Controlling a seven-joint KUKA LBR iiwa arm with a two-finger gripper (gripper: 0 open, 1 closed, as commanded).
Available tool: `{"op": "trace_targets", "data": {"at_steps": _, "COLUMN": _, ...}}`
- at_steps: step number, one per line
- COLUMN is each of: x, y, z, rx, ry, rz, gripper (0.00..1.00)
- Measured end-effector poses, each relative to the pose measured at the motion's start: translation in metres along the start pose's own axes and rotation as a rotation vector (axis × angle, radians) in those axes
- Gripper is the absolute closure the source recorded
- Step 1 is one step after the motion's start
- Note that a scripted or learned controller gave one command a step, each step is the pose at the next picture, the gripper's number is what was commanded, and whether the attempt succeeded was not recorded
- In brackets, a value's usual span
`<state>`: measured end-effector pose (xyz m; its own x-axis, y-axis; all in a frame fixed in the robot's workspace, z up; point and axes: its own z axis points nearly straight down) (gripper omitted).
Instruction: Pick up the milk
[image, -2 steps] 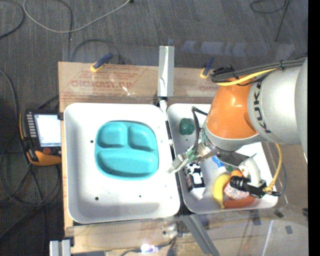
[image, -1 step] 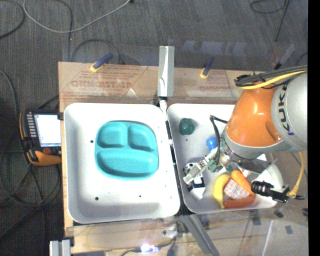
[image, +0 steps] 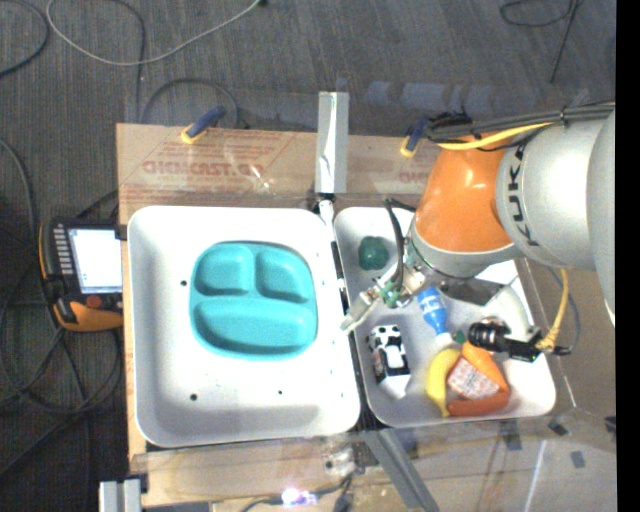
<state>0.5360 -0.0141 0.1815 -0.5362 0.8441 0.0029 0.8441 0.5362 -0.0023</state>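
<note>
- The milk (image: 433, 312), a small white bottle with a blue label, lies tilted in the middle of the right bin (image: 400, 398), partly under the arm's wrist.
- The gripper (image: 388, 294) hangs low over the same bin, just left of the milk and near the wall between the bins. Nothing shows as gripped, and I cannot tell whether the gripper is open or closed.
- The grey arm (image: 560, 200) reaches in from the right, its orange band (image: 465, 205) covering the far part of the right bin.
- A yellow banana (image: 438, 378) lies just below the milk, touching an orange wedge (image: 475, 385) to its right.
- A black-and-white block (image: 390, 352) sits left of the banana, below the gripper.
- A green ball (image: 373, 252) rests near the bin's far left corner.
- The left bin (image: 160, 390) holds a teal divided plate (image: 255, 298) near its middle.
- Both bins sit on the brown bench (image: 160, 165); a handheld screen unit (image: 85, 270) lies beyond its left edge.
</note>
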Motion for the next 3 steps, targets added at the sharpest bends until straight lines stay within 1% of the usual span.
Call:
{"op": "trace_targets", "data": {"at_steps": 1, "x": 0.014, "y": 0.049, "z": -0.036, "rx": 0.000, "ry": -0.003, "rz": 0.013, "gripper": 0.00}}
{"op": "trace_targets", "data": {"at_steps": 2, "x": 0.005, "y": -0.011, "z": 0.000, "rx": 0.003, "ry": -0.003, "rz": 0.124, "gripper": 0.00}}
{"op": "trace_targets", "data": {"at_steps": 3, "x": -0.018, "y": -0.061, "z": -0.036, "rx": 0.001, "ry": -0.003, "rz": 0.413, "gripper": 0.00}}
